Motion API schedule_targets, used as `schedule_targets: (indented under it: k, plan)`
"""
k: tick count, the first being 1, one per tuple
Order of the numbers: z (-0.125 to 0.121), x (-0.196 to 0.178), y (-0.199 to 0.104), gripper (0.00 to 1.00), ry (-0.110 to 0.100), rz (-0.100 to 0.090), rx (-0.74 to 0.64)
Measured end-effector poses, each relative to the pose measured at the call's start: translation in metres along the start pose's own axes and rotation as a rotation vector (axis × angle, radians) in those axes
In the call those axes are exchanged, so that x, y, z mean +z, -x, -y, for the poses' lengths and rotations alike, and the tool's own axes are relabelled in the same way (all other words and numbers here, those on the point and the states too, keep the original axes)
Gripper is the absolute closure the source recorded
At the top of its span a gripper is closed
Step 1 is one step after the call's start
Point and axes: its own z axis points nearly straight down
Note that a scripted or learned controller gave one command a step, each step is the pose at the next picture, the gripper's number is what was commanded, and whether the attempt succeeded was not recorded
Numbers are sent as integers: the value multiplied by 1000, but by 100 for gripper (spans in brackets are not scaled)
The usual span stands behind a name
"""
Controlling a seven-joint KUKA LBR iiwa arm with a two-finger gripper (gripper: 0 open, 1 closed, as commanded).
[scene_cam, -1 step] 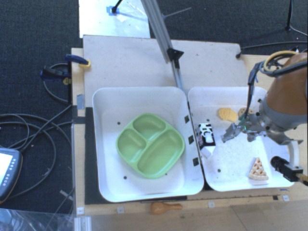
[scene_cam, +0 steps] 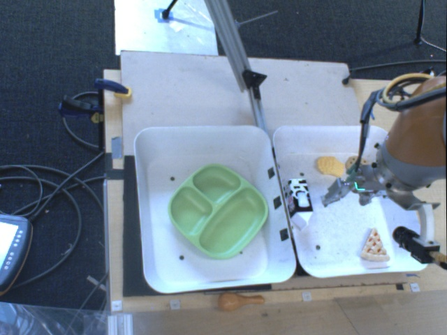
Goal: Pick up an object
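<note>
Two shallow white bins side by side on the desk (scene_cam: pixel 209 82). In the left bin (scene_cam: pixel 150 187), a green divided plate (scene_cam: pixel 218 210) with three compartments, lying flat and turned at an angle, roughly central. In the right bin (scene_cam: pixel 335 260), several small things: a black-and-white box-like item (scene_cam: pixel 300 194) close against the left wall, a round tan cookie-like piece (scene_cam: pixel 330 165) towards the far side, and a triangular waffle-patterned slice (scene_cam: pixel 375 246) near the front right corner. Another pale, small piece (scene_cam: pixel 353 162) just right of the cookie, partly hidden by the arm.

Arm (scene_cam: pixel 415 138) reaching in from the right, grey with an orange band, hanging over the right bin's right half. Gripper (scene_cam: pixel 347 190) low over the bin floor, between the cookie and the triangular slice, pointing leftward. Fingers apparently spread apart, nothing seen between them; a small green light glowing at the gripper body. Cookie just beyond the gripper on the far side, apart from it; triangular slice well to the near right, untouched.

On the near desk edge, outside the bins, a tan wooden-looking object (scene_cam: pixel 239 301). A slanted metal pole (scene_cam: pixel 230 40) crossing the far part of the desk down to the seam between the bins. Blue clamp (scene_cam: pixel 105 89) at the far left corner, cables (scene_cam: pixel 49 187) on the dark floor to the left.
</note>
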Motion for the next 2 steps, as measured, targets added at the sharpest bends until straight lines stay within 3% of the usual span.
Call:
schedule_targets:
  k: [1, 2]
  plan:
    - [1, 43, -4, 0, -5, -1, 1]
    - [-5, 85, -2, 0, 11, 1, -2]
